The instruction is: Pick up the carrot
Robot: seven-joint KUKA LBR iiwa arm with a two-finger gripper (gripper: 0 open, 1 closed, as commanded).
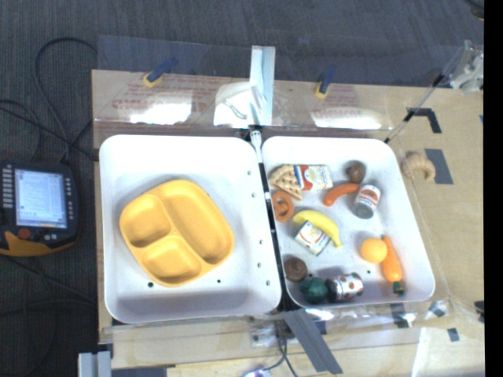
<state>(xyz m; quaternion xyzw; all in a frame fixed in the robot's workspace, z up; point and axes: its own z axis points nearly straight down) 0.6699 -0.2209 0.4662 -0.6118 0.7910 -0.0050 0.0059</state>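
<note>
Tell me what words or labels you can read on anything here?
None can be read.
Carton: red and white print, too blurred.
Cans: labels too small.
Small box: print blurred.
Handheld screen: text too small.

Inspector A: Worktop (pixel 456 210) carries 2 white bins side by side. Left bin (pixel 118 163) holds 1 yellow divided tray (pixel 176 231), 3 compartments.

Inspector B: Confirmed. Right bin (pixel 393 159)?

Inspector A: Carrot (pixel 391 262) lies near the right wall, touching an orange (pixel 373 250). Banana (pixel 321 224) sits mid-bin over a small carton (pixel 313 238). Sausage (pixel 341 192) rests beside a tin can (pixel 366 200). Second can (pixel 346 287) lies at the front edge, next to a dark green item (pixel 315 290).

Inspector B: Noted. Handheld pendant (pixel 37 209) left of the worktop.
</note>
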